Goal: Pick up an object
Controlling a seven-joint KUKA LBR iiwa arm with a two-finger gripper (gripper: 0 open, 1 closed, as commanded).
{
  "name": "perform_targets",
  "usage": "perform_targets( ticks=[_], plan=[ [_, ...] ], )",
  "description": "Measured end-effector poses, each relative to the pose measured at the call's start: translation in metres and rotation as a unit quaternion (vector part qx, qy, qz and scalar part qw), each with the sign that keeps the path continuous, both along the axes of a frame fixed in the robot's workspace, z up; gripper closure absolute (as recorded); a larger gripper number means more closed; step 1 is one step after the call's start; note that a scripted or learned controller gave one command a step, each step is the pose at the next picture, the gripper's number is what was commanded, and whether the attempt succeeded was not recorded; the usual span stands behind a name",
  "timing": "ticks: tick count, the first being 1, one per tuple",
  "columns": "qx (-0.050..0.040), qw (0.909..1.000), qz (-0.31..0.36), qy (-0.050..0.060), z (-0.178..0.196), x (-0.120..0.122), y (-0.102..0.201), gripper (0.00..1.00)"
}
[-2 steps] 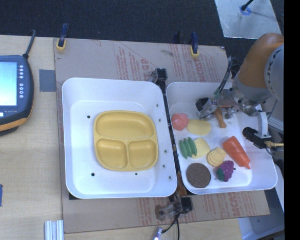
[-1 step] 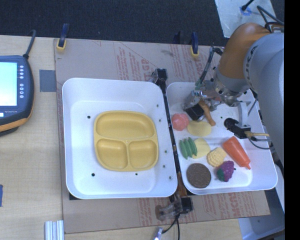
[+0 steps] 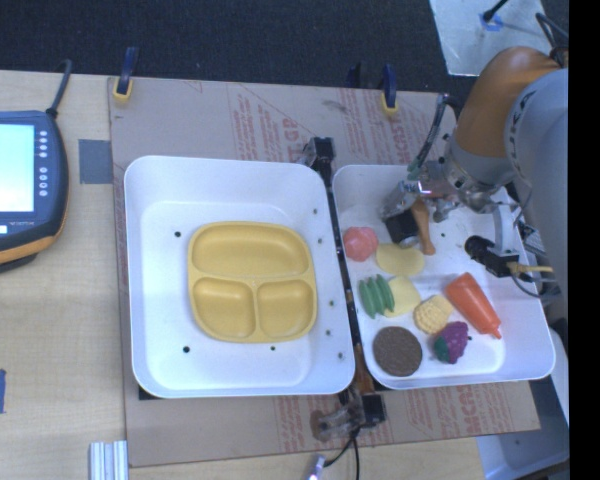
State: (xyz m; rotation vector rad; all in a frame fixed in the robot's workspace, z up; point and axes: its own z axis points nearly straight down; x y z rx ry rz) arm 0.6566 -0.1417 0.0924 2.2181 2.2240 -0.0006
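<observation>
From the camera view above the worktop, the grey arm is reaching in from the right and hanging its pincer over the far-left part of the right-hand bin. Its dark tip is sitting just above a pale yellow piece, with a pink round piece just to the left of that. I cannot tell from here whether the pincer is apart or together, and nothing is visibly caught in it.

The candidates for picking are all crowding the right bin: a green bunch, a yellow waffled piece, an orange carrot, a brown round cookie and a purple grape cluster toward the near edge. The left bin is carrying only a yellow divided tray.

To do this step well, I would say the arm should be settling on one piece and centring over it before dropping. The pale yellow piece is closest, but it looks flat, so a grip may slide off; the pink one looks rounder and easier. Neighbours are touching or nearly so, so a straight, vertical descent seems wise, avoiding the bin's left wall.
</observation>
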Motion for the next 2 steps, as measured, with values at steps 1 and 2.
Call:
perform_targets(
  ticks=[1,2],
  plan=[
    [-0.0001,1.0000,0.001,0.001,0.010,0.000,0.000,1.00],
    [0.0010,1.0000,0.001,0.001,0.100,-0.024,0.083,1.00]
  ],
)
